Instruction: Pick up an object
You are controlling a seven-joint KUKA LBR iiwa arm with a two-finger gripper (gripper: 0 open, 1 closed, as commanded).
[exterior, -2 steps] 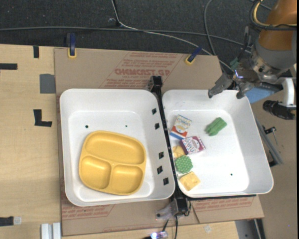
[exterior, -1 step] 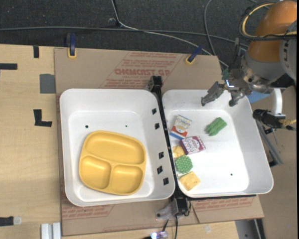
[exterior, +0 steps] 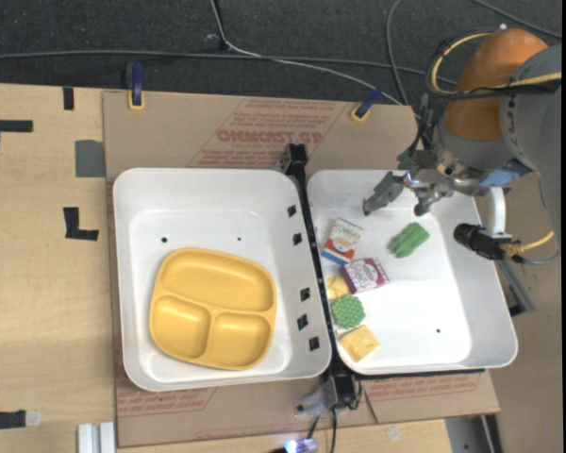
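My gripper [exterior: 401, 196] hangs over the back of the right bin [exterior: 472, 343], fingers spread apart with nothing between them. Just in front of it and to the right lies a green ridged object [exterior: 408, 240]. Further left in the same bin sit a white and orange packet [exterior: 344, 233], a purple and white packet [exterior: 364, 274], a round green item [exterior: 347, 310] and a yellow wedge [exterior: 359, 343].
The left bin [exterior: 137, 215] holds a yellow divided tray [exterior: 212, 307]. A black divider [exterior: 305, 243] runs between the bins. Both bins rest on a cardboard sheet [exterior: 226, 135]. Cables trail across the dark surface at the back.
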